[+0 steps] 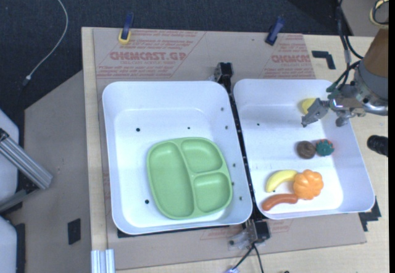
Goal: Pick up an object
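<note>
My gripper (325,117) hangs over the far right part of the right bin (265,99), fingers spread open with nothing between them. A yellow object (308,105) lies just behind the left finger, partly hidden. Below the gripper sit a brown round item (306,149) and a teal and red item (324,147). Nearer the front lie a yellow banana (281,179), an orange pumpkin (308,184) and a red sausage (279,201).
The left bin (123,105) holds a green divided plate (188,176). A black clamp (223,71) sits between the bins at the back. Blue clips (274,29) pin the cardboard base at its far edge.
</note>
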`<state>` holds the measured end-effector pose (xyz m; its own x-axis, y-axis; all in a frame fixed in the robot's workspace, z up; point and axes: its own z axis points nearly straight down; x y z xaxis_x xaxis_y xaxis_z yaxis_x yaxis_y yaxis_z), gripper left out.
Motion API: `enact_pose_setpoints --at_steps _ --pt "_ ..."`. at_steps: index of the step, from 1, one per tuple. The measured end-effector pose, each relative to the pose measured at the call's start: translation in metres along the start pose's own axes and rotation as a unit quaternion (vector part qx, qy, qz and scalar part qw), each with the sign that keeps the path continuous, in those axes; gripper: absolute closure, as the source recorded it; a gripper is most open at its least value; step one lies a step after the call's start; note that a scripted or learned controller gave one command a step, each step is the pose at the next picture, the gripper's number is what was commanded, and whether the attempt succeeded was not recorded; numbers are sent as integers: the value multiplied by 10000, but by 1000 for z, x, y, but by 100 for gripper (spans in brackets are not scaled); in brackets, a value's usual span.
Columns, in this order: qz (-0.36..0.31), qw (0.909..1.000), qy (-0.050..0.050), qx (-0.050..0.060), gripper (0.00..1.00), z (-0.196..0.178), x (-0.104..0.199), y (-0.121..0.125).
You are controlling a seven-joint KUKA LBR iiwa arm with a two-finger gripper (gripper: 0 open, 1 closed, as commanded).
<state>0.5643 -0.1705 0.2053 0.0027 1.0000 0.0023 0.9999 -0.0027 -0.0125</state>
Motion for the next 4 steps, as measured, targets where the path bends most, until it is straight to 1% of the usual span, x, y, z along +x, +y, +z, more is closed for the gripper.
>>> enact_pose_setpoints --at_steps 1,2,3,4 --pt "-15 10000 -14 -64 0 -7 0 3" --pt "-13 10000 1 -27 0 45 8 -4" --pt "-12 10000 -4 -37 0 107 11 -7" --pt "-13 10000 -5 -44 0 122 11 -7"
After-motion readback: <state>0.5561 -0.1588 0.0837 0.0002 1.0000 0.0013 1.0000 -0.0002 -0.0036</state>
